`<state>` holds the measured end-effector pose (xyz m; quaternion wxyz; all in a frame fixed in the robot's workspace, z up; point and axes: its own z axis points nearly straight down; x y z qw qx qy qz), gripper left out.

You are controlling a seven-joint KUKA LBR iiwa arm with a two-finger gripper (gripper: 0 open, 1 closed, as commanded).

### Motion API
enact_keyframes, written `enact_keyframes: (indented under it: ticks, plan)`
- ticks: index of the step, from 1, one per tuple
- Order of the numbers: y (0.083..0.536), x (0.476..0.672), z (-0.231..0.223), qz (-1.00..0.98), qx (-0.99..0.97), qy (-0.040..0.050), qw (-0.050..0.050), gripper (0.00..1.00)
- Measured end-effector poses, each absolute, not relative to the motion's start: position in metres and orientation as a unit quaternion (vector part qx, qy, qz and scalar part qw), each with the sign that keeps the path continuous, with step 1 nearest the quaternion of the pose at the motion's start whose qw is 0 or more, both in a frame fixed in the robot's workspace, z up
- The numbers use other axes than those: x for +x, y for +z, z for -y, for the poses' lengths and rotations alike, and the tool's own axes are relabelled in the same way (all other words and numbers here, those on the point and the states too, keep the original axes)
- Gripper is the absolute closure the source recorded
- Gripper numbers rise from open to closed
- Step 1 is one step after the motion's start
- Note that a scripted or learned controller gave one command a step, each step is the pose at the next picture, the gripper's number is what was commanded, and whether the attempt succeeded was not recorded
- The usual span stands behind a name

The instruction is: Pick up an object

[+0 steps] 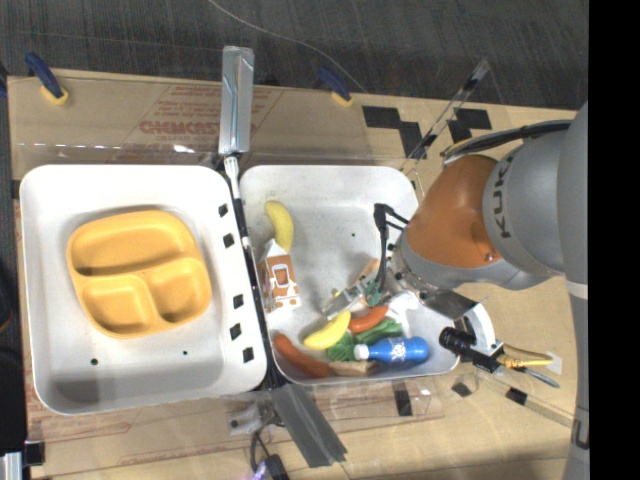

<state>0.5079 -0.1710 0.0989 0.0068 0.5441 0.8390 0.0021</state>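
Camera view: yellow tray (140, 273) in left bin (50, 368); toys in right bin (330, 183).

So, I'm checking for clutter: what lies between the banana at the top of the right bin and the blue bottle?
In the camera view, between the banana and blue bottle lie a yellow piece and green toy.
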Motion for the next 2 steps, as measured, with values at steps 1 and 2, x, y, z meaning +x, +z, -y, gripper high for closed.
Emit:
enact_keyframes:
  ticks: [1, 2]
  plan:
    - [0.111, 0.510, 0.172, -0.840, 0.542, 0.0024, 0.010, 1.00]
    - [0.194, 0.568, 0.097, -0.823, 0.568, 0.0019, 0.002, 1.00]
